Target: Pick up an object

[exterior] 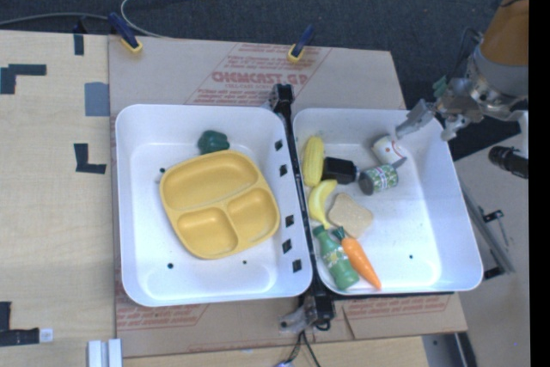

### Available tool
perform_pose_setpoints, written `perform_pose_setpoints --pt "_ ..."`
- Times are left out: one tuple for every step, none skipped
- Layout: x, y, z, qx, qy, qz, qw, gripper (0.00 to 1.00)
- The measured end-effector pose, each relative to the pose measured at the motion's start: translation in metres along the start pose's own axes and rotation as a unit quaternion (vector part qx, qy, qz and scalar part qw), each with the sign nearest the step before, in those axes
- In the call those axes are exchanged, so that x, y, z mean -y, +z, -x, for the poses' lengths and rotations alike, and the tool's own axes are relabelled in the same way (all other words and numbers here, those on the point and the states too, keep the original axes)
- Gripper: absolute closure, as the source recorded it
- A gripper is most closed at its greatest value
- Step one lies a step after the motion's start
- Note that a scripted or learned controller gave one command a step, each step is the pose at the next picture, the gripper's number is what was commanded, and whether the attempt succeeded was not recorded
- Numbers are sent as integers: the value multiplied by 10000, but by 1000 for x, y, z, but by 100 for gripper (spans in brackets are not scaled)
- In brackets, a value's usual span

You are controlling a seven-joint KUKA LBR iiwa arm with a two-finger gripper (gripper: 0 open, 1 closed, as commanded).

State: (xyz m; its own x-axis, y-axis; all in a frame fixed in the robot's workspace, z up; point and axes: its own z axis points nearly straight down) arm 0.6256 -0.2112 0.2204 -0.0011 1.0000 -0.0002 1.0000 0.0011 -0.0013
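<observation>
The right bin (447,211) holds a yellow corn cob (313,159), a black object (339,170), a small green and grey can (379,179), a banana (320,200), a slice of bread (351,216), a green bottle (334,259) and a carrot (362,262). A small white object (388,150) with a red spot lies near the bin's back edge. My gripper (412,123) hangs over the bin's back right corner, just up and right of that white object. Whether it touches the object is unclear.
The left bin (137,185) carries a yellow divided plate (220,202) and a dark green lump (213,141) behind it. Both bins rest on cardboard (249,77) held by two clamps. The arm's orange band (507,26) is at the far right.
</observation>
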Motion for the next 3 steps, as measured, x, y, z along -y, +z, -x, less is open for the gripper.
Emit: perform_pose_setpoints --pt "-22 120 1 -3 -5 -20 10000 0" --pt "-23 109 1 17 -15 -5 10000 100" --pt "-6 83 13 10 3 2 10000 100"
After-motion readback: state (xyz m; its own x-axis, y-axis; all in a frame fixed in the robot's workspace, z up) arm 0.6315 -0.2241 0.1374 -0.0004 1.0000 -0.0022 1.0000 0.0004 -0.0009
